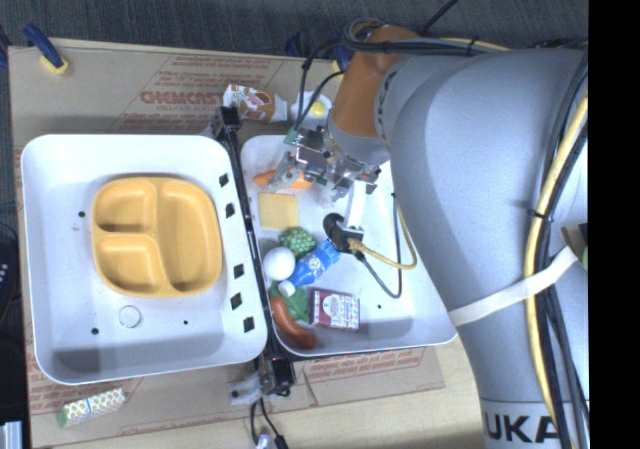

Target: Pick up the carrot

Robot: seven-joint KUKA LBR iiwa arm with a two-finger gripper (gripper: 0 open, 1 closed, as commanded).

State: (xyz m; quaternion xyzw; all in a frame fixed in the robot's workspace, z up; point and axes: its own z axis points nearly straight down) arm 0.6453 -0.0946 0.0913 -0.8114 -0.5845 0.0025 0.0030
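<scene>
Carrot (263, 177) lies at the far left corner of the right bin (425, 322), an orange sliver just beside the yellow cheese slice (279, 210). You see the gripper (300, 169) lowered right over it, likely lined up for a grasp. Whether it is apart or clamped, you cannot tell; the wrist hides most of the carrot.

The grey arm (480, 197) reaches in from the right, orange-banded wrist bent downward, gripper (312, 167) lowered at the far end
</scene>
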